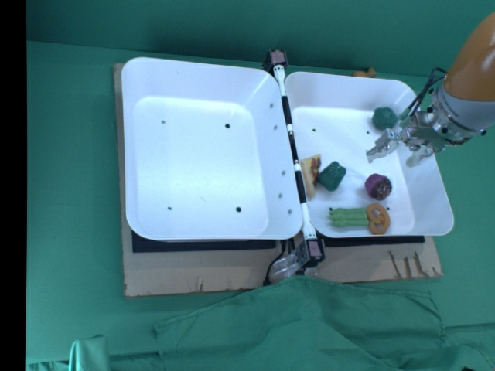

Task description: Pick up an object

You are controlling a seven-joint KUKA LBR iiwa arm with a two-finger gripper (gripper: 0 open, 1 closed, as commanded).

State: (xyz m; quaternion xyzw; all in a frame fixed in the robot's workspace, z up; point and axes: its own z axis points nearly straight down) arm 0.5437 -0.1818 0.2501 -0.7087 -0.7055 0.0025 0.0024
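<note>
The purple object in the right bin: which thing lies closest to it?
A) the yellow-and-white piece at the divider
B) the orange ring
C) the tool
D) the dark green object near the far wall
B: the purple object sits just above the orange ring, almost touching it, at the near side of the right bin; the other things lie clearly farther away.

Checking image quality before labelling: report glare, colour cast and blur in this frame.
Camera view: strong glare washes out the left bin's floor; a green-teal cast tints everything; the gripper looks slightly soft, while the purple object and the green object stay fairly sharp.
</note>
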